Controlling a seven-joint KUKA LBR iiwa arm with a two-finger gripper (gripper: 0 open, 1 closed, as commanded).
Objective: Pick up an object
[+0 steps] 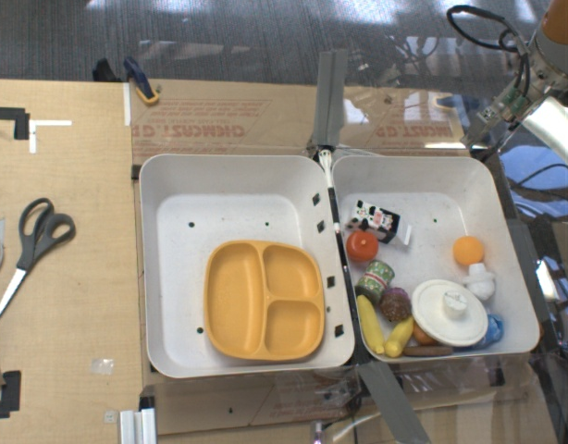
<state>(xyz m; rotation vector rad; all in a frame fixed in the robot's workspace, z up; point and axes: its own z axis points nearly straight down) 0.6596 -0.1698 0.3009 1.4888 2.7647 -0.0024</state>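
On the far left of the bench (62, 340) lie the scissors (30, 243), well apart from both bins; they are not part of the work. The left bin (164, 211) holds one thing, a yellow tray (264, 300) with three compartments, lying flat toward the front of the bin.

The right bin (432, 178) holds the small objects, crowded along its front and its left side; near the divider lies a black-and-white carton (376, 220), just in front of it a red tomato (363, 245), then a green can (376, 276) and a dark round thing (395, 304) touching a banana (372, 326); a white lid (449, 311) sits beside them, with a blue piece (493, 331) showing from under its right edge; an orange ball (468, 250) stands more alone toward the right wall, with a small white thing (480, 283) just in front of it.

The arm (548, 72) is at the top right corner, high above the back corner of the right bin and well apart from every object; the gripper itself is cut off by the frame, so it cannot be told whether it is open or closed, and nothing is seen in its hold.

The step in hand seems to be the very start: no object is chosen yet and nothing is lifted. The next move calls for the arm to come forward and down over the right bin; the ball looks the easiest target, because it has free space around it, though it may roll; the crowded front group asks for more exact placing.
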